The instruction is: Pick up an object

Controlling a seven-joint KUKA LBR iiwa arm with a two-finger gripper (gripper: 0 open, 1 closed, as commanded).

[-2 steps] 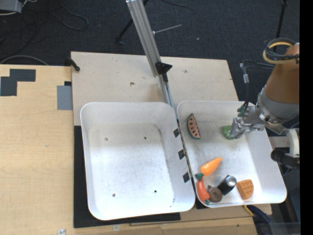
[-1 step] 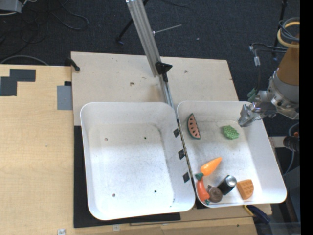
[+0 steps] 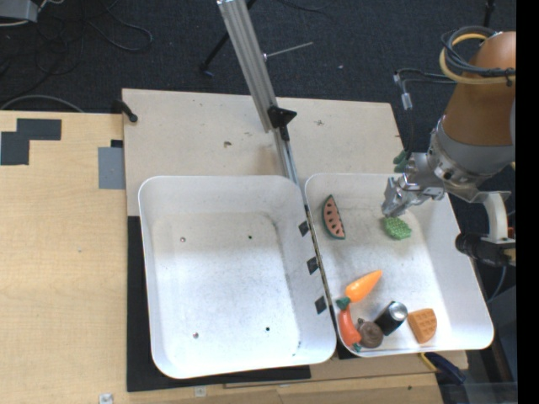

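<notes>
Green toy [image 3: 397, 227], knobbly and rounded, lies just below the gripper [image 3: 396, 204] in the right bin [image 3: 472, 310]; whether they touch cannot be told, nor how the gripper is set. Left of the gripper lies a flat watermelon slice [image 3: 334, 218]; below it, an orange carrot [image 3: 363, 286], a glossy black can [image 3: 390, 317] and a ridged orange block [image 3: 423, 325].
</notes>
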